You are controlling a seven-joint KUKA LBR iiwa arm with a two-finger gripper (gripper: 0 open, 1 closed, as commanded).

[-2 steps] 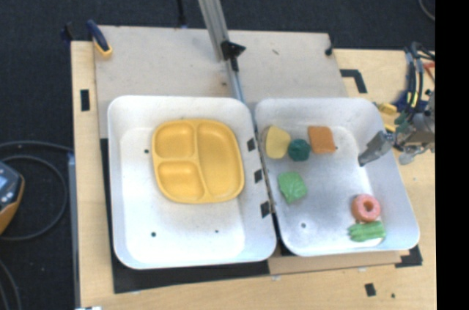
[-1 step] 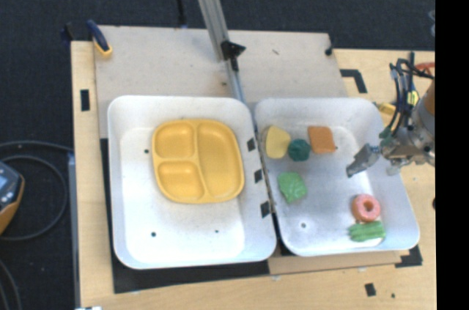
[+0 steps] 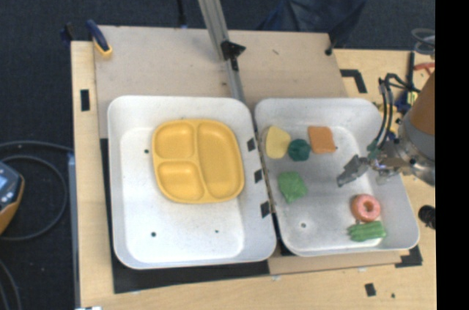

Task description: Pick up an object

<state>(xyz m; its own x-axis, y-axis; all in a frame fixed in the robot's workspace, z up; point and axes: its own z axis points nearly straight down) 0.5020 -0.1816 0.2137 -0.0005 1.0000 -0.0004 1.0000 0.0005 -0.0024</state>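
Observation:
The right bin [image 3: 315, 111] holds several small objects. A yellow piece [image 3: 276, 142], a dark green ball [image 3: 298, 149] and an orange block [image 3: 322, 139] lie in its upper part. A green block [image 3: 292, 186] sits near its left wall. A pink ring [image 3: 366, 208] and a long green piece [image 3: 366, 231] lie at its lower right. My gripper [image 3: 353, 169] hangs over the right side of this bin, just above and left of the pink ring and right of the green block. I see no object in it.
The left bin [image 3: 132, 228] carries a yellow divided plate [image 3: 198, 160]. A metal post [image 3: 209, 1] rises behind the bins at the middle. Cables and the arm's wrist [image 3: 414, 133] crowd the right bin's right edge.

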